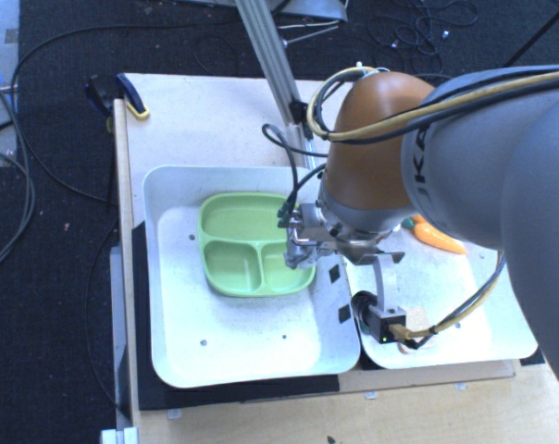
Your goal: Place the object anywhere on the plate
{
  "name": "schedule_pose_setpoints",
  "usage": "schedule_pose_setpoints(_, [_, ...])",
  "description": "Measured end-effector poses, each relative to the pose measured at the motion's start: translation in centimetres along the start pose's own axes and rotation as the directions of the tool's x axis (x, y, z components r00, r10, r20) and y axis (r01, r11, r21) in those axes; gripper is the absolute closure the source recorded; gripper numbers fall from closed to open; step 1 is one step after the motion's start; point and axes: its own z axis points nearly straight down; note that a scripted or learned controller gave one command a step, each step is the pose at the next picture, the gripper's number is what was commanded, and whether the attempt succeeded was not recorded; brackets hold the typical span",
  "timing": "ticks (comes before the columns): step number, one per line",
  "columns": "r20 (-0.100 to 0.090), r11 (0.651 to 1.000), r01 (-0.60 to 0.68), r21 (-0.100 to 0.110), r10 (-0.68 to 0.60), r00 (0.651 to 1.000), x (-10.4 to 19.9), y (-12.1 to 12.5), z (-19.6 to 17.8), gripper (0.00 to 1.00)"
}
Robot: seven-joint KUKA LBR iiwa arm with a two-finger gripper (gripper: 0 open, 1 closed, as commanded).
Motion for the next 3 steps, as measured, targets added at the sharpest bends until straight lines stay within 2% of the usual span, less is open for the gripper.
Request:
schedule_pose_setpoints(1, [0.003, 1.000, -0.009, 0.002, 0.009, 1.000, -0.06, -1.21, 1.10, 1.00])
schedule_pose_setpoints(2, [0.003, 1.000, -0.007, 0.000, 0.007, 1.000, 0.30, -1.19, 1.02, 1.00])
schedule_pose_setpoints(3, [0.003, 1.000, -0.008, 0.000, 0.008, 1.000, 0.28, -1.19, 1.02, 0.00])
